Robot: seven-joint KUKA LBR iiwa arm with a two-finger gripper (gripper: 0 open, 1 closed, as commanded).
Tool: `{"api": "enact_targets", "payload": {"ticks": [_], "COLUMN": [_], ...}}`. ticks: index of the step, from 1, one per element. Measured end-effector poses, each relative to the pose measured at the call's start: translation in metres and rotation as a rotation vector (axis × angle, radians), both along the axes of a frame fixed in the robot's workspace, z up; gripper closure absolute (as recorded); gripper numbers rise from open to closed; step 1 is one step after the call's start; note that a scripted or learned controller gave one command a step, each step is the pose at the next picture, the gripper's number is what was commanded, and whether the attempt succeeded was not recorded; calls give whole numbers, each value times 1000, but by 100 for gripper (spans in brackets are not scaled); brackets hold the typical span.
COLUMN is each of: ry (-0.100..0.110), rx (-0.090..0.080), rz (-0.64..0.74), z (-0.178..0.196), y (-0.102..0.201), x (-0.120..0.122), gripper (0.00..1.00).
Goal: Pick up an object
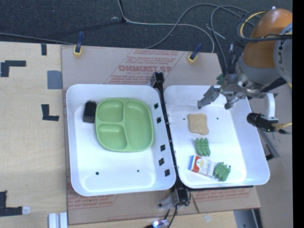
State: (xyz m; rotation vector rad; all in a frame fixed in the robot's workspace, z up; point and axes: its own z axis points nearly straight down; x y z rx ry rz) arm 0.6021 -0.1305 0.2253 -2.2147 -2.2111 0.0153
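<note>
So the closest thing to me is the tan bread slice (197,123), lying flat in the upper middle of the right bin (251,161). Just below it sits a small green ridged piece (203,147), and further toward the near edge there's a little red and white box (201,166) touching another green lumpy piece (222,171).

My gripper (218,100) hangs above the bin's far part, up and a bit right of the bread, not touching anything. My jaws are spread wide with nothing between them.

What could go wrong, as I see it: the bread is flat and low, so if I come down off centre my fingers could just hit the bin floor either side, or shove the slice along instead of pinching it. The green piece right beside it could get clipped or dragged in too. The box and its green neighbour are touching, so going for one probably knocks the other.

Over in the left bin (78,141) there's a green divided tray (124,124) with a small black block (89,111) just beside it. That's well apart from me, across the divider.
</note>
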Motion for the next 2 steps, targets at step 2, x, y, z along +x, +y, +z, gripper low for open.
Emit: {"api": "enact_targets", "payload": {"ticks": [2], "ry": [-12], "rx": [-2], "rz": [3], "z": [-51], "y": [2], "x": [-5], "gripper": [0]}}
